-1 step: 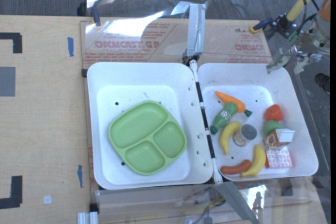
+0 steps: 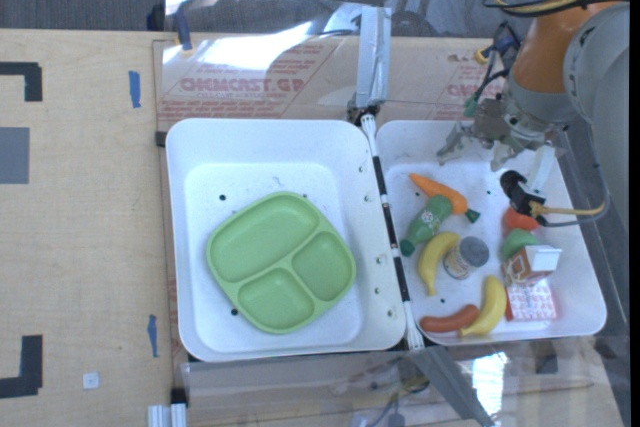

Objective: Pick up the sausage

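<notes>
The sausage [image 2: 449,320] is a reddish-brown link lying at the front edge of the right bin [image 2: 585,315], its right end touching a yellow banana [image 2: 490,306]. My gripper [image 2: 476,152] hangs over the far end of that bin, well behind the sausage. It is open, its grey fingers spread with nothing between them. The grey arm with its orange band [image 2: 548,50] comes in from the upper right.
The right bin also holds a carrot [image 2: 443,192], a green bottle [image 2: 428,223], a second banana [image 2: 437,260], a small can [image 2: 466,255], a red and green piece [image 2: 519,221], a small box [image 2: 531,263] and a red-white packet [image 2: 533,300]. A green divided plate [image 2: 282,262] lies in the left bin [image 2: 200,155].
</notes>
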You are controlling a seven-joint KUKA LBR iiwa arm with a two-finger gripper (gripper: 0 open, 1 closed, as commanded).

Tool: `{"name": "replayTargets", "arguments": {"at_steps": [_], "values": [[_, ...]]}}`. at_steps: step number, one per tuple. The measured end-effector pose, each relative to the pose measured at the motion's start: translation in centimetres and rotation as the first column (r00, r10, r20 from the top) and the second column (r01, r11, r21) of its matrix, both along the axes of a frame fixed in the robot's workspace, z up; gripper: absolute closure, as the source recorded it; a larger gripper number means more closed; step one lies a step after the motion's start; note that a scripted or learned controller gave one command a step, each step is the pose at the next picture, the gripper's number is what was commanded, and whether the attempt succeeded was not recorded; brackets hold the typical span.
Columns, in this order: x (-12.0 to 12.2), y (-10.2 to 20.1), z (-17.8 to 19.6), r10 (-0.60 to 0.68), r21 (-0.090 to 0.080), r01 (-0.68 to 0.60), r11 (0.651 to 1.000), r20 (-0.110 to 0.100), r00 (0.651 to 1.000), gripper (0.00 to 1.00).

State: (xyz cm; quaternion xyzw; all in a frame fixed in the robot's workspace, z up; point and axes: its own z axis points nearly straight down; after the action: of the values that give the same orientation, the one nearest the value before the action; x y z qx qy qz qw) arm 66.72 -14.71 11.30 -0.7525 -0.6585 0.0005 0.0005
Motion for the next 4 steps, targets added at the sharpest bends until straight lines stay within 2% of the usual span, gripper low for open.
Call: {"name": "replayTargets", "arguments": {"at_steps": [1,2,3,4], "values": [[-2.6,-4.1,-2.6,-0.491,0.0,0.491,0.871,0.001,0.871,0.0],[-2.0,-5.3,-2.5,-0.669,0.012,0.669,0.743,0.001,0.743,0.0],[-1.0,-6.2,-2.7,-0.942,-0.003,0.942,0.336,-0.006,0.336,0.0],[-5.4,-4.7,-1.8,-0.945,-0.003,0.945,0.328,-0.002,0.328,0.0]]}}
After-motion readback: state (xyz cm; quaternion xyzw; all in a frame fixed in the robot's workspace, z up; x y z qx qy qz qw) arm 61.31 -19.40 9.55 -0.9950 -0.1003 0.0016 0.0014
